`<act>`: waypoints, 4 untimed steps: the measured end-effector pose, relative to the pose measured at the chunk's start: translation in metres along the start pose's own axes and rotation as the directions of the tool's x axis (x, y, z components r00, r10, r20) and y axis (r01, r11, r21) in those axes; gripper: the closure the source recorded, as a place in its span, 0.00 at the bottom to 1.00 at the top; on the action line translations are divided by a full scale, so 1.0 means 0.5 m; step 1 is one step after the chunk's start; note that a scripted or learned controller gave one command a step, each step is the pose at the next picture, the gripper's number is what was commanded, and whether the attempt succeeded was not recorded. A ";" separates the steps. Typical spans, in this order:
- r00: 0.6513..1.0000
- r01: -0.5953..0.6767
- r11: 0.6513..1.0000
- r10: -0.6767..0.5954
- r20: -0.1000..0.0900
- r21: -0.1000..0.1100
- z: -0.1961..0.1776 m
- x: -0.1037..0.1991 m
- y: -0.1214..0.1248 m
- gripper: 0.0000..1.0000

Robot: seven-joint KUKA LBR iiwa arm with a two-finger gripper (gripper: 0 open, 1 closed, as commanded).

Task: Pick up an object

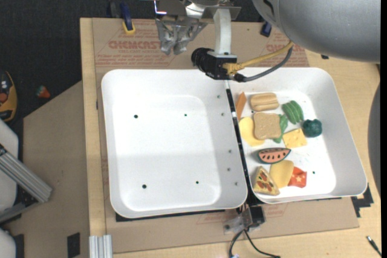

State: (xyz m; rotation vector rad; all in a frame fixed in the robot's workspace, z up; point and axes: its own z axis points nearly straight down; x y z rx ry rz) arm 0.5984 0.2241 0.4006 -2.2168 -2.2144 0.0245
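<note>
Camera view, right bin (toy food)

We're looking at a bench topped with a brown cardboard sheet printed with faded red lettering along the back edge. Two shallow white bins sit right on it, side by side and touching: the left bin and the right bin. A blue clamp grips the cardboard's back left corner, another blue clamp sits toward the back right.

Bright, even overhead light — soft shadows, arm blurred.
</note>
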 end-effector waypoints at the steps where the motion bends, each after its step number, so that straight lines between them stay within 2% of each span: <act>1: 1.000 0.003 0.999 -0.003 -0.011 -0.035 -0.289 -0.001 0.027 1.00; 2: 1.000 0.003 1.000 -0.003 0.000 0.001 0.005 0.001 -0.106 1.00; 3: 1.000 0.002 0.999 -0.003 -0.012 -0.033 -0.259 -0.001 -0.099 1.00; 4: 1.000 0.002 1.000 -0.002 0.000 -0.003 -0.034 0.000 -0.182 1.00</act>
